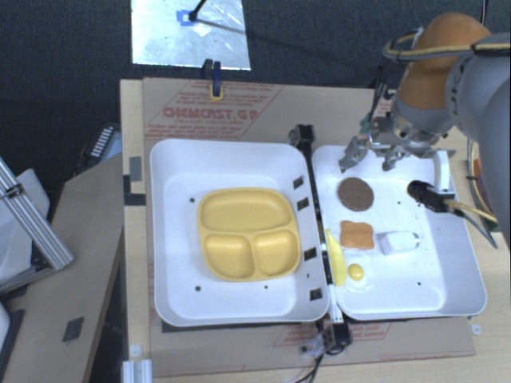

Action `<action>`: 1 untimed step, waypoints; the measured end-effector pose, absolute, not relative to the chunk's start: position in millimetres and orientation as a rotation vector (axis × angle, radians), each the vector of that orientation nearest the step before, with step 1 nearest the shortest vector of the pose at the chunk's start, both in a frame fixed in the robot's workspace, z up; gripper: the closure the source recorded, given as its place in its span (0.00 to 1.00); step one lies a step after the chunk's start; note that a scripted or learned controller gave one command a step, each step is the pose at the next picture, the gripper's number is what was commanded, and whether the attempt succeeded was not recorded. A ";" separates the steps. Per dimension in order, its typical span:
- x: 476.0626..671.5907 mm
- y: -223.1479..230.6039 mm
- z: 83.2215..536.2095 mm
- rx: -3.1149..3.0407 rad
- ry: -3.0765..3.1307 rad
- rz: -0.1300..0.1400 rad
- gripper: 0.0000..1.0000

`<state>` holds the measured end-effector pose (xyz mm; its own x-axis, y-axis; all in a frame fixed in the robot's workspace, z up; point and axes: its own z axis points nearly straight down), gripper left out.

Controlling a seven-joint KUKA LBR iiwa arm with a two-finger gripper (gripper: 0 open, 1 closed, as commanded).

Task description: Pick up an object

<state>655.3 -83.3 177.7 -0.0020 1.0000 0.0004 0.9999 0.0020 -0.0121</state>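
The pincer is held wide and empty near a brown disc. An orange slab and a white block are seen close by.

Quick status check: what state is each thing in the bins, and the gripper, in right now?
gripper: open, holding nothing, over the right bin at its far end.
yellow tray: upright, compartments empty, in the left bin.
brown disc: flat in right bin, ungrasped.
orange slice: flat, ungrasped.
white block: lying beside orange slice.
yellow banana: lying along right bin's left wall.
yellow ball: resting beside yellow banana.
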 end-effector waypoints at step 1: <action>658.3 -83.2 186.3 -2.218 -2.226 -0.001 0.00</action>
<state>658.3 -83.2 186.3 -0.0035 1.0000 -0.0003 1.0000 0.0035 0.0013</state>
